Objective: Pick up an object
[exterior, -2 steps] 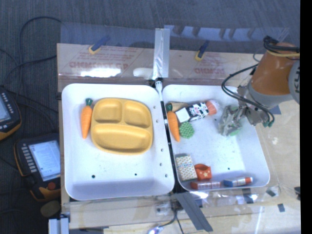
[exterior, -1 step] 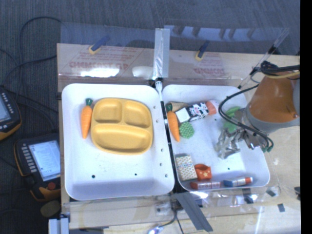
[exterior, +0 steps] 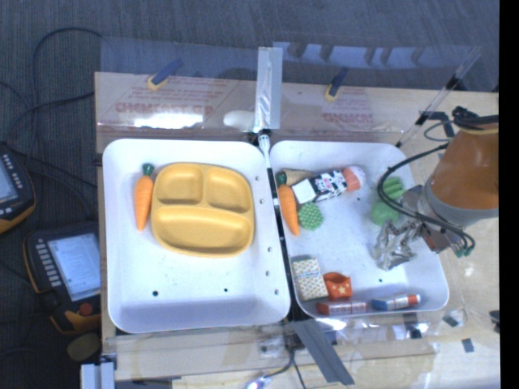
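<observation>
**Green lumps beside the gripper, and little else certain**

Green plastic is what sits closest to the gripper [exterior: 395, 248]: two small green toy pieces [exterior: 386, 202] lie just up and to the left of it on the floor of the right bin [exterior: 357, 148], one above the other, and I take them for the likeliest thing to pick. They look light, hard and smooth, so a pinch across the narrow middle would serve better than one at a rounded end, where they might squirt out. Whether the gripper is apart or together I cannot tell; the metal at the tip is a grey tangle against white, and nothing shows clamped in it.

Further left of the gripper a textured green ball [exterior: 310, 215] touches a toy carrot [exterior: 287, 207] against the bin wall, with a black-and-white bottle [exterior: 332, 183] lying on its side above them. Below and to the left sit a patterned block [exterior: 307, 275] and a small orange toy [exterior: 337, 284]; two marker pens [exterior: 369, 305] lie along the near wall. Far off to the left, the other bin [exterior: 117, 298] holds a yellow divided tray [exterior: 203, 207] and a second carrot [exterior: 143, 198].

The orange wrist band [exterior: 472, 168] and black cables cover the right side of the right bin, and the green pieces' true shapes are too small to read.
</observation>
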Robot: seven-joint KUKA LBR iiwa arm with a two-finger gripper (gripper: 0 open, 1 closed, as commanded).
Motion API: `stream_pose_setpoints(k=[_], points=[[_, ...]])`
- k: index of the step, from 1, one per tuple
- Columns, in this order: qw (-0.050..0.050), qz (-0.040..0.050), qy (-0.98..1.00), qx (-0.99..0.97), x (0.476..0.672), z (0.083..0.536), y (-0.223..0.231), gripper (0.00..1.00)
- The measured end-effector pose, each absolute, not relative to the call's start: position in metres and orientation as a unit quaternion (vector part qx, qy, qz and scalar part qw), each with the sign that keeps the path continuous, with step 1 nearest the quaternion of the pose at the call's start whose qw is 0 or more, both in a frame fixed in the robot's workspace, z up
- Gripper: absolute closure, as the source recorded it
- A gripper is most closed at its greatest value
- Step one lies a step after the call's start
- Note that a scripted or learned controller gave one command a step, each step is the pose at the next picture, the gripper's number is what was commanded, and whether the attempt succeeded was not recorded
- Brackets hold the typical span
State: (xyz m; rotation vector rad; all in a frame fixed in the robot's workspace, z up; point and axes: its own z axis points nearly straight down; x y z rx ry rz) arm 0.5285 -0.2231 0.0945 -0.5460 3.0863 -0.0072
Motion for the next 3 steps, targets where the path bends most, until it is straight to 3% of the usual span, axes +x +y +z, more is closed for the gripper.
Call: stream_pose_setpoints(k=[1, 2, 3], points=[[0.008, -0.0034, 0.990, -0.140, 0.589, 0.092, -0.200, 1.00], [0.008, -0.0031, 0.992, -0.129, 0.528, 0.093, -0.161, 1.00], [0.008, -0.0029, 0.995, -0.100, 0.561, 0.092, -0.115, 1.00]])
